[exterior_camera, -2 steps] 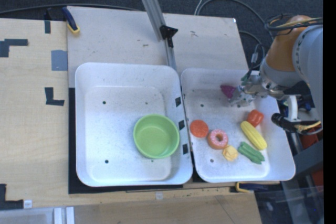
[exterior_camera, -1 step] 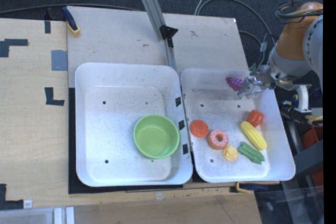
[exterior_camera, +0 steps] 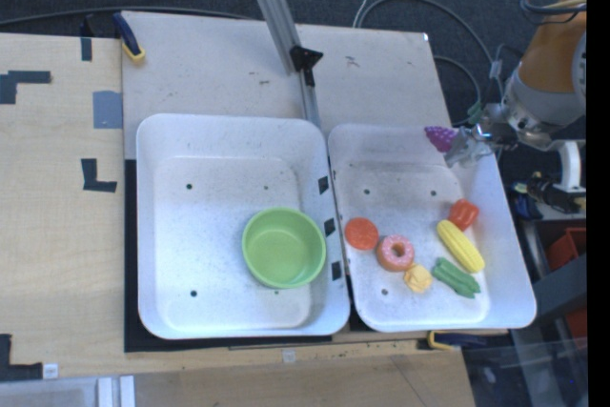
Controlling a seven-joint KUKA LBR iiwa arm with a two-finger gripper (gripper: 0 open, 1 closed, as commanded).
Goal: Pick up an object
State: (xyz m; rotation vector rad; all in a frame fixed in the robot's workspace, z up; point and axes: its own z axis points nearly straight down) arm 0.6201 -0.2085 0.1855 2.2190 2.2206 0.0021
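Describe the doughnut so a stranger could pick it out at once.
Look in the right-hand bin, at the cluster of toy food near its front edge. The doughnut sits between the flat red-orange disc and the corn cob. It alone is a pink-iced ring with a hole.

My gripper hung over the far right rim of the right bin, touching a purple toy. Nearer lay an ear of corn, a doughnut and a tomato. A green bowl sat in the left bin.
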